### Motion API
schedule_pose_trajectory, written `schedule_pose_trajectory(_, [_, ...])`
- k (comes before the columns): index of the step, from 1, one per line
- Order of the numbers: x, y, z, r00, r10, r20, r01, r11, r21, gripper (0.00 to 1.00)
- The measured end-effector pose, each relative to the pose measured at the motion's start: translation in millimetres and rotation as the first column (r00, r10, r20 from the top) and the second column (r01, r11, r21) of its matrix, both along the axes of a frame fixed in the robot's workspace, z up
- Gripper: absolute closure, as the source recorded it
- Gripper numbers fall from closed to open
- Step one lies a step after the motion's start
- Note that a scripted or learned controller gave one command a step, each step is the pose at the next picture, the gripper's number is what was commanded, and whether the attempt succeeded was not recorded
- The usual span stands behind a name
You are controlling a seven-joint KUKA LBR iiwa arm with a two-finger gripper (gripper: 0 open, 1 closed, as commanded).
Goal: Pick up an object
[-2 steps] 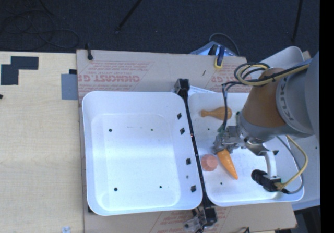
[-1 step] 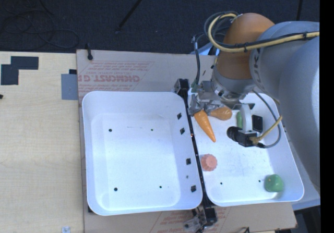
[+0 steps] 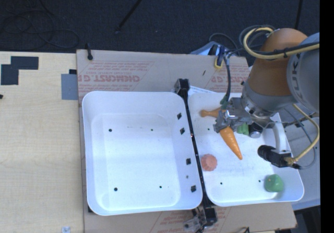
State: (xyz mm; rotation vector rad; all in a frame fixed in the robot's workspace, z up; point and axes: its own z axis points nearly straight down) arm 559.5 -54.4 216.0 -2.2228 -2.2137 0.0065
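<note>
**While hanging low over the carrot, close to the middle rims**

Camera view. Places the gripper low in the right bin, toward its far left part, probably so as to come down on the thick end of the carrot. Cannot tell whether open or shut: too dark there, and masked by the wrist. Shows the carrot lying slantwise just below, thick end up against the gripper, tip pointing to the near right. Cannot settle whether touching or merely underneath, so best not called held.

Finds a small orange piece just left of the gripper, a pink ball near the middle rims, and a green ball in the near right corner, well apart from the carrot. Probably just scattered as loose pick targets, with no order to read.

As for edges: puts the joined rims, with their black clips, close on the gripper's left, leaving little room for a sideways drift that way. Leaves bare floor between carrot and green ball, and open space straight up. Offers the left bin as a wide landing place beyond the rims, on the desk.
</note>
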Motion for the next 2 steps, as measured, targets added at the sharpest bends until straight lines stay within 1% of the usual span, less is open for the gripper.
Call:
schedule_pose_trajectory(1, [72.6,42.7,-7.3,1.0,0.007,0.008,-0.007,1.0,0.0,1.0])
schedule_pose_trajectory(2, [9.3,82.2,41.7,1.0,0.007,0.002,-0.007,1.0,0.002,1.0])
